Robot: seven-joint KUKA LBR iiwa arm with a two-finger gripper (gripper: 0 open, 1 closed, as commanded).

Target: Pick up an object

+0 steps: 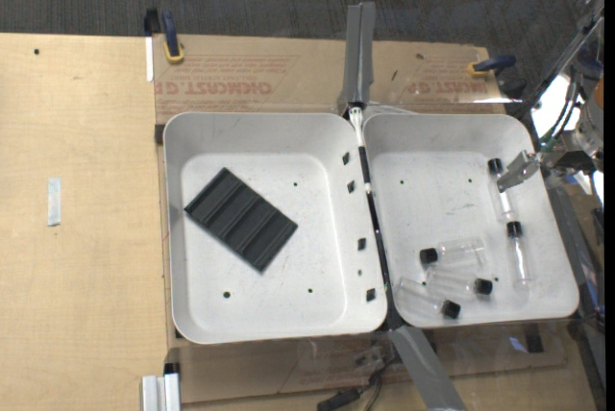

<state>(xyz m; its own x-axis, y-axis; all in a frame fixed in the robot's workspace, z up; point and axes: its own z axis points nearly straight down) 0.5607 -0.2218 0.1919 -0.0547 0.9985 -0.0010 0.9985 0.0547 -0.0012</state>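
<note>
Because the clear tubes [461,267] are round, one could be dropped; the end effector [524,171] grip cannot be told.

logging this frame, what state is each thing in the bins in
ribbed black panel: flat, askew, in the left bin
clear tubes with black caps: lying down, clustered in the right bin
two more capped tubes: lying along the right wall
</note>
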